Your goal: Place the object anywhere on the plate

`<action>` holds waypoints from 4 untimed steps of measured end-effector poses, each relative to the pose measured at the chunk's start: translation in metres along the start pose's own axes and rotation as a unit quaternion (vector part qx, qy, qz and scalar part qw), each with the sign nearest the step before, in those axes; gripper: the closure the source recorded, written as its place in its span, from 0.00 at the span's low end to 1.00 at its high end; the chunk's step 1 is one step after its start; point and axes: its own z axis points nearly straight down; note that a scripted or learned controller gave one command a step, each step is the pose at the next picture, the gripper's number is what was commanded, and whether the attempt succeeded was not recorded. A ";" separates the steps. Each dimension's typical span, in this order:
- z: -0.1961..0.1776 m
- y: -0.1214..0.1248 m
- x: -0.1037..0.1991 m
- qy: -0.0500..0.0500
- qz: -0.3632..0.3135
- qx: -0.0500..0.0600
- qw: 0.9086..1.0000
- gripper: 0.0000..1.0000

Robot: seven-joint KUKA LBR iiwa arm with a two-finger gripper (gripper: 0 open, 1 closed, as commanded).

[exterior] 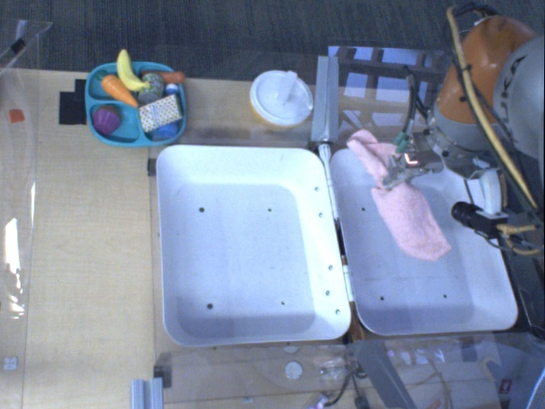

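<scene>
A pink cloth (pixel 415 221) lies slantwise in the right white bin (pixel 426 301), running from the bin's far edge toward its middle. My gripper (pixel 398 170) reaches in from the right and is down at the upper part of the cloth, touching or just above it. The blue sectioned plate (pixel 90 107) sits on the wooden bench at the far left, beyond the left bin. It carries several toy foods, among them a banana (pixel 128 69) and a carrot (pixel 117 89).
The left white bin (pixel 238 237) lies between the cloth and the plate. A white lidded cup (pixel 281 98) stands on the bench behind the bins. A metal frame (pixel 375 88) rises behind the right bin, and cables hang by the arm (pixel 490 58).
</scene>
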 end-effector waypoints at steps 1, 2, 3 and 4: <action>-0.020 0.002 0.001 0.000 -0.005 0.000 1.000 1.00; -0.030 -0.013 0.051 0.001 -0.205 -0.001 0.979 1.00; -0.020 -0.028 0.093 0.001 -0.397 -0.001 0.918 1.00; -0.010 -0.043 0.143 0.001 -0.572 -0.001 0.820 1.00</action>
